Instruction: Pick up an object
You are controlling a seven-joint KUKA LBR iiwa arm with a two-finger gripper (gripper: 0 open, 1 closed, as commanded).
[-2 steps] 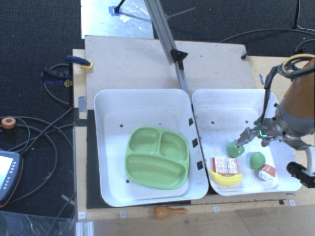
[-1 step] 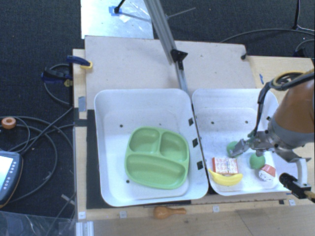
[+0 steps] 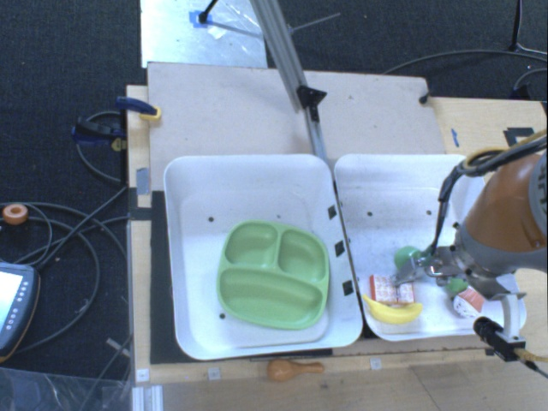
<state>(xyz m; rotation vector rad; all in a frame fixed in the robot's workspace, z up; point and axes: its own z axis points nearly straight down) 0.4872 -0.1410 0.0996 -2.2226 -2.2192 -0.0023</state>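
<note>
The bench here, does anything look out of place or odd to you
One thing: a small brown wooden piece lies outside both bins, on the bench's front edge just below the left bin. The green divided tray sits flat in that bin, and the banana rests inside the right bin.

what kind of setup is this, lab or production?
Most likely a robotics lab bench for pick trials: two white bins holding toy-like items such as a green divided tray and a banana, loose cables on carpet, and a clamp at the board's edge.
</note>
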